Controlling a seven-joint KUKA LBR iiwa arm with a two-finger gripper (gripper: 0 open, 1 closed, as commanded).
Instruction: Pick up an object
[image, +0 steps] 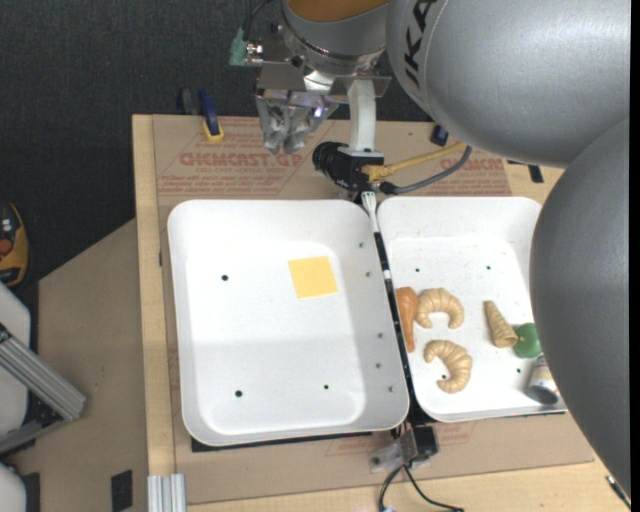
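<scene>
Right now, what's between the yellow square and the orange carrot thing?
In the camera view, bare white bin floor, then the two bins' meeting walls, lie between the yellow square and the carrot.

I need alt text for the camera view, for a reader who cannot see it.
A grey robot arm's gripper hangs above the bench behind two white bins. The left bin holds a yellow square; the right bin holds two croissants, a carrot and a cone.
</scene>
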